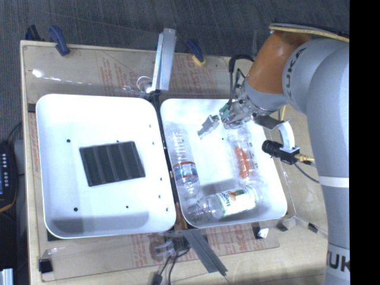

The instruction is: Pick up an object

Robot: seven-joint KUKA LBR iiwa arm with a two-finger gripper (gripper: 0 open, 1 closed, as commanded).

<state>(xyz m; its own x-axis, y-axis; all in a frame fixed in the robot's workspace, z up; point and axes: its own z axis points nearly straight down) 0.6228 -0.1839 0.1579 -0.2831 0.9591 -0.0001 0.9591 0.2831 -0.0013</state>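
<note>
Arm [314, 100]: reaches in from the right, orange band over the right bin's [274, 209] far corner, wrist bent down and left.
Gripper [209, 125]: low over the bin's upper middle; cannot tell its opening, nothing seen between its tips.
Bottles: blue-label [184, 168] along the left wall, green-label [228, 202] across the near end, orange-label [242, 153] just right of the gripper.
Left bin [53, 212]: dark ribbed pad [111, 162].

Claw [209, 125] small in view; finger gap was too small to judge. Arm [320, 100] was cut off by right and bottom edge. Upper end of bottle with orange label [242, 153] was hidden under wrist. Clear bottles' outlines blurred against right bin [205, 108] white floor. Label text on bottle with green label [228, 202] unreadable. Device at left edge [5, 174] was cut off.
</note>
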